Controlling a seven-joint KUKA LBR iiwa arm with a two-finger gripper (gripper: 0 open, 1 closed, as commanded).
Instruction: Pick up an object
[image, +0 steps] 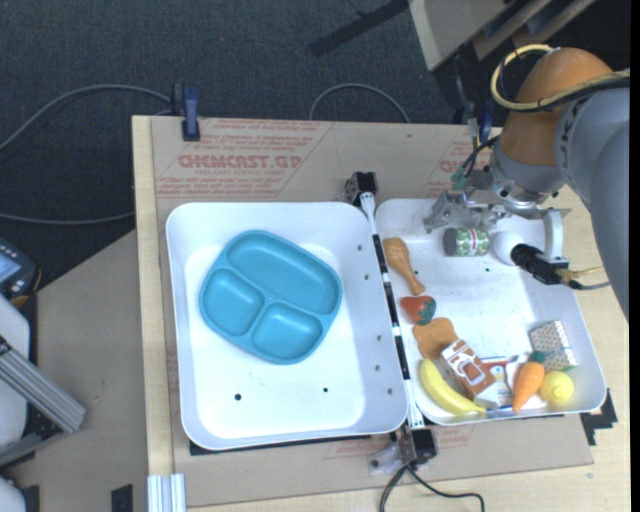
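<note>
Pincer (470, 215) low at the far end of the right bin (590, 385), under the orange band of the arm (545, 110); spread of its tips not readable from here, nothing seen held between them. Directly below, touching or nearly so: small green-and-white can (467, 241) lying on its side, likeliest target. To do the step well: centre over the can's middle, straddle its short width, not its rolling axis, descend fully before closing, lift straight up. Further left and nearer the camera: tan drumstick toy (400, 262) beside the divider, then red-and-teal piece (420, 308). Well away at the bin's near end: banana (445, 390), small red-and-white box (466, 367), carrot (526, 384), lemon (557, 388), grey sponge (551, 341), crowded together, harder picks. Farthest left, in the other bin (185, 230) on the counter (290, 150): blue divided plate (268, 296)
</note>
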